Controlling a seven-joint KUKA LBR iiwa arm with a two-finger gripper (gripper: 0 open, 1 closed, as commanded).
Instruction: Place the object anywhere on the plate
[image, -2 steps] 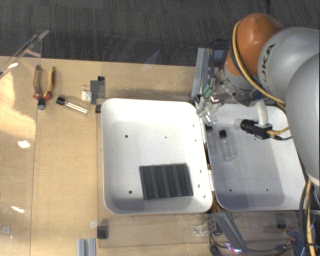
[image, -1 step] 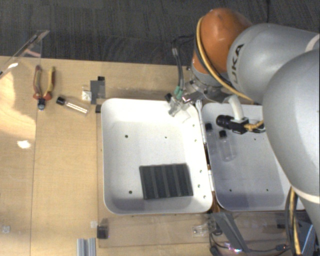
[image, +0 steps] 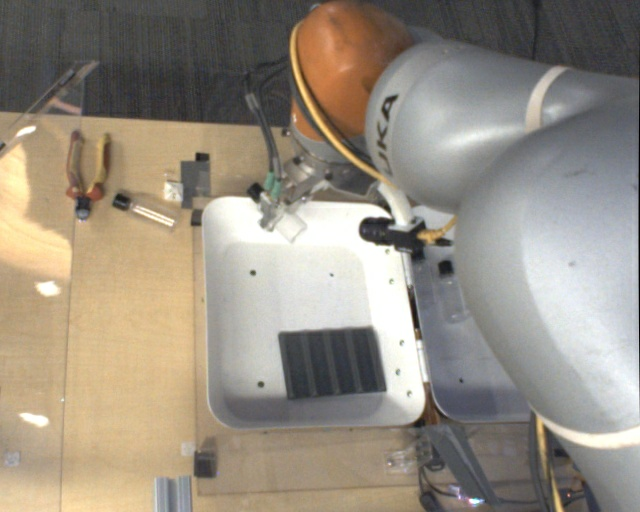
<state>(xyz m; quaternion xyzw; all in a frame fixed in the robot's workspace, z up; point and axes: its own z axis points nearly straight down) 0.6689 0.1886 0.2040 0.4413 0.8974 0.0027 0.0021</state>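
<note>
A dark ribbed plate lies flat in the near part of the left white bin. My gripper hangs over that bin's far left corner, well away from the plate. A small pale, translucent piece shows right at the gripper's tip, against the bin's back wall. Whether it is held or merely lies there is unclear. The big grey arm with its orange band covers the upper right of the view.
The right bin is mostly hidden under the arm. On the bench to the left lie red-handled pliers, a small tube and a grey-black block. A small black block sits in front of the left bin.
</note>
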